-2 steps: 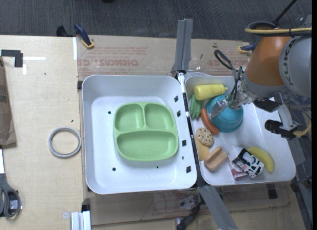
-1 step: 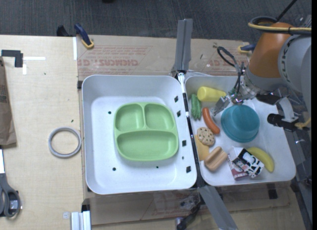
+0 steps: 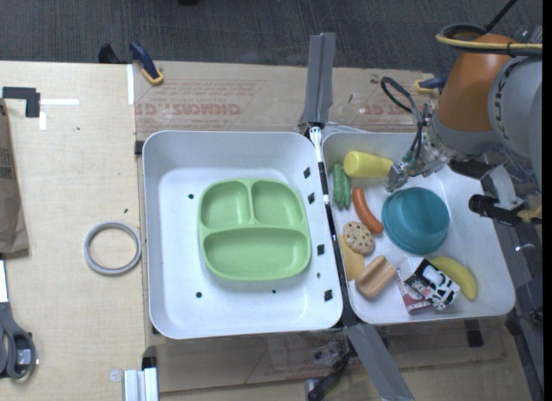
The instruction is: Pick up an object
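Note:
The right bin (image 3: 483,300) holds a teal bowl (image 3: 417,219), a yellow cylinder (image 3: 366,164), a green pepper (image 3: 341,186), an orange carrot (image 3: 366,209), a cookie (image 3: 356,236), a bread roll (image 3: 375,276), a banana (image 3: 457,276) and a black-and-white carton (image 3: 429,286). My gripper (image 3: 405,172) hangs low in the back of that bin, between the yellow cylinder and the teal bowl's far rim. Nothing shows between its fingers.
The left bin (image 3: 164,244) carries a green divided plate (image 3: 254,229). A grey ring (image 3: 113,247) lies on the bench at left, with scissors (image 3: 13,347) near the front left corner. A blue clamp (image 3: 147,61) sits at the back. The arm's grey body (image 3: 509,106) overhangs the right bin's far corner.

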`<state>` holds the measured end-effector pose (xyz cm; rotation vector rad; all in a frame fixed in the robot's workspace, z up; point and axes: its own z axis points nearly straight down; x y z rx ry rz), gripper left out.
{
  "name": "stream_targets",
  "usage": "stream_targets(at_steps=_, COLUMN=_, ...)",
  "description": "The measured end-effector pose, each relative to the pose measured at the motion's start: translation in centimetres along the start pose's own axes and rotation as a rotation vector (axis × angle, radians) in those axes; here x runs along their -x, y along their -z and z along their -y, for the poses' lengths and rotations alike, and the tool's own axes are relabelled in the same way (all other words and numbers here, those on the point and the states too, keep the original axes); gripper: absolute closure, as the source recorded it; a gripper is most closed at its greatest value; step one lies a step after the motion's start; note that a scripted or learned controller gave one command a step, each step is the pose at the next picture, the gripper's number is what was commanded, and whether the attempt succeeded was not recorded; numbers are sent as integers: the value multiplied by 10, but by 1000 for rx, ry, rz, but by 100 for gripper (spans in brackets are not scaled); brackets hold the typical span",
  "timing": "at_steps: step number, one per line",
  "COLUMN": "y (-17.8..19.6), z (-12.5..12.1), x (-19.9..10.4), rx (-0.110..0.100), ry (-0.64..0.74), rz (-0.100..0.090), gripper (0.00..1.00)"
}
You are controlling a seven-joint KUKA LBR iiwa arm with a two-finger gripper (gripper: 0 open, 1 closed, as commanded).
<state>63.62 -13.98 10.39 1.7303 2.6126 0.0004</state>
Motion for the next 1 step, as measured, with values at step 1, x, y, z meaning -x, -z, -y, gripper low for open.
stream_targets(at_steps=1, y=0, z=0, x=0, rx=0, ry=0, rz=0, gripper=0)
